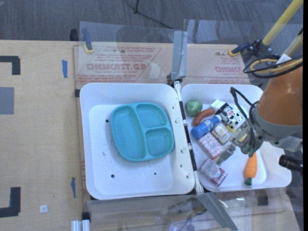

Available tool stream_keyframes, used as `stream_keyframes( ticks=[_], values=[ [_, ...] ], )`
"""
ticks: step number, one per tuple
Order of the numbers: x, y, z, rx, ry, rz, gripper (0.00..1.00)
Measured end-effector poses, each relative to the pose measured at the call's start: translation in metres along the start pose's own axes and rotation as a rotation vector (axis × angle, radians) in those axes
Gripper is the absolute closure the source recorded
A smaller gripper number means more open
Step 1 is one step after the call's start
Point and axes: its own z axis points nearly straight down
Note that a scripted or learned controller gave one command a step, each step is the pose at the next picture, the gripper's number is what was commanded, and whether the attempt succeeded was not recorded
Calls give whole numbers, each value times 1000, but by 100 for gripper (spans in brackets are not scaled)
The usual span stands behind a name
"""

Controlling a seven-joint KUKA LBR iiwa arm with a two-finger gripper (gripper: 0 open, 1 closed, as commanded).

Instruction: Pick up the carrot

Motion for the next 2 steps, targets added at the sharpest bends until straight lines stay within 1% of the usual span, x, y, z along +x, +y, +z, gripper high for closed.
stream_keyframes(
  ticks=[1,2],
  values=[
    [-37,-39,89,-7,-11,-46,0],
    [-90,-64,97,-5,-9,107,0]
  ],
)
